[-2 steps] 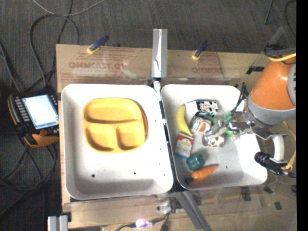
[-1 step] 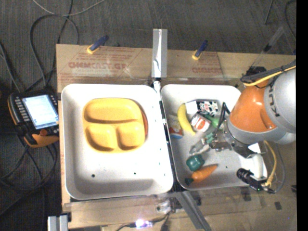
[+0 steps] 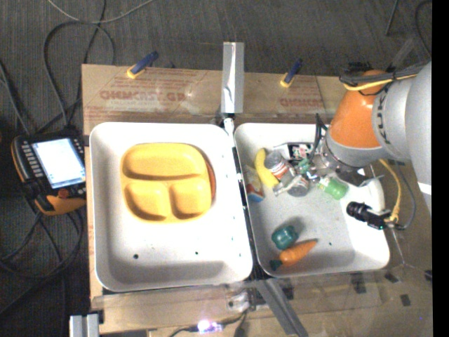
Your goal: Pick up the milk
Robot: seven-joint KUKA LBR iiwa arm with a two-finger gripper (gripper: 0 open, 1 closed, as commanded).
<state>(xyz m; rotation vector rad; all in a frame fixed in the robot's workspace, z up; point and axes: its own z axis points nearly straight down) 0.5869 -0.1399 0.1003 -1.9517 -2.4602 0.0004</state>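
Note:
In the right bin (image 3: 365, 248), a small white container with a red end, which I take for the milk (image 3: 277, 165), lies against a yellow banana (image 3: 262, 168). My gripper (image 3: 297, 182) is low in this bin, just right of the milk and touching or nearly touching it. The wrist with its orange band (image 3: 354, 121) hangs over the bin's back right part. A green bottle-like item (image 3: 335, 188) lies right beside the gripper. Clutter and glare hide whether anything sits between the metal tips.
A teal pepper-like item (image 3: 284, 236) and an orange carrot (image 3: 298, 250) lie near the right bin's front. A small red-blue item (image 3: 253, 192) rests at its left wall. The left bin (image 3: 105, 258) holds a yellow divided tray (image 3: 168, 181). A black cable plug (image 3: 365, 213) hangs at right.

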